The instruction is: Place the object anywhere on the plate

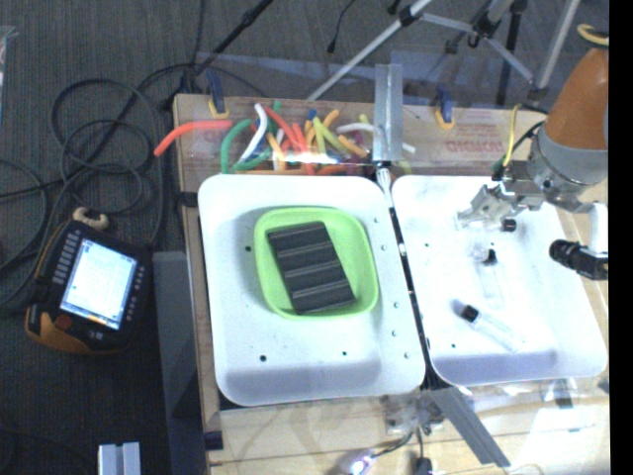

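Dark ridged object (311,266) lies on green plate (366,265); gripper (487,208), state unclear, hovers over right bin (554,354).

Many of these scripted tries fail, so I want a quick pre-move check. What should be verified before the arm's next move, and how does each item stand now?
1. Green plate sits flat in the left bin: ok.
2. Dark ridged block lies on the plate, inside its rim: ok.
3. Hand is over the right bin, away from the plate: ok.
4. Anything held in the hand: cannot tell.
5. Small clear items with dark caps lie loose in the right bin, apart from the hand: ok.
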`<state>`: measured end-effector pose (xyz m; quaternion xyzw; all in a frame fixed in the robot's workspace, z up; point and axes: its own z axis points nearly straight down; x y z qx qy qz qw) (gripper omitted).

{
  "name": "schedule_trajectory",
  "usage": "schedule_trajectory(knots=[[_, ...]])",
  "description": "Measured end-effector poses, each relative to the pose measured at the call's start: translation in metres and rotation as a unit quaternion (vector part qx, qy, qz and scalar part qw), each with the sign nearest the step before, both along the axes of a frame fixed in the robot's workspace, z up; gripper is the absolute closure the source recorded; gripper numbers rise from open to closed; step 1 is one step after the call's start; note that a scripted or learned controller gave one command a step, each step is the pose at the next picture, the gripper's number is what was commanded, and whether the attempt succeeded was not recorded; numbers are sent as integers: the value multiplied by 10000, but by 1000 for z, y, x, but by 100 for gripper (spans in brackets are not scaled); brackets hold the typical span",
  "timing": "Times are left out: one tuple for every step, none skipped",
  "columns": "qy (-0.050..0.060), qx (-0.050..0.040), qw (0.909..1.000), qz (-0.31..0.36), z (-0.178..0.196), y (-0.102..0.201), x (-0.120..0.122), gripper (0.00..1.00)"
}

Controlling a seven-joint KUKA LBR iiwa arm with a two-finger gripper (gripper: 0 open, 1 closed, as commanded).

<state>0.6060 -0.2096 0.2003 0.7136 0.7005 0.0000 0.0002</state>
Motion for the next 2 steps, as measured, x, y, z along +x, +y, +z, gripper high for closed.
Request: schedule_trajectory(knots=[[12, 3, 10000, -50, -31, 52, -70, 100], [15, 4, 9997, 229, -22, 101, -123, 100]])
